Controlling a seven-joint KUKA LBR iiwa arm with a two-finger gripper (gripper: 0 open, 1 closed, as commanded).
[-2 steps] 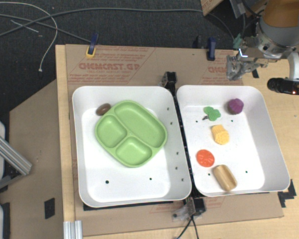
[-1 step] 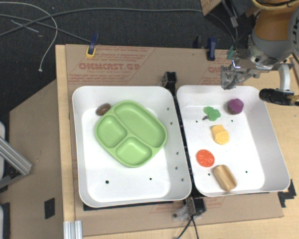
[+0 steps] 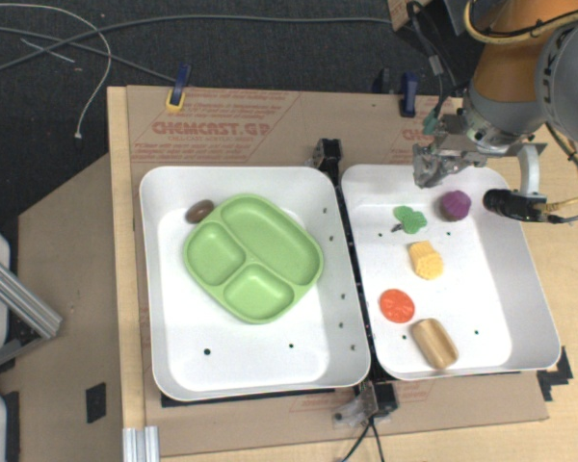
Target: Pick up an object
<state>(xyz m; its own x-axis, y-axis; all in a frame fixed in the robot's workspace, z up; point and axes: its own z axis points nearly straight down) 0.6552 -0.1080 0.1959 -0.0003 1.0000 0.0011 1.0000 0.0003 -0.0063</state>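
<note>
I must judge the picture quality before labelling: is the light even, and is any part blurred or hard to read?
Camera view: light is even and soft, with faint shadows under the yellow piece and the green plate; the white bins look bright without hiding anything; the gripper is small, dark and slightly soft, so its fingers cannot be read.

Both bins [image 3: 173,354] look like smooth white plastic with a slight sheen. The green tray [image 3: 253,256] is matt plastic (three compartments moulded in). The board [image 3: 241,123] beneath looks like brown cardboard, printed red; the floor [image 3: 58,94] is dark, rough carpet.
</note>
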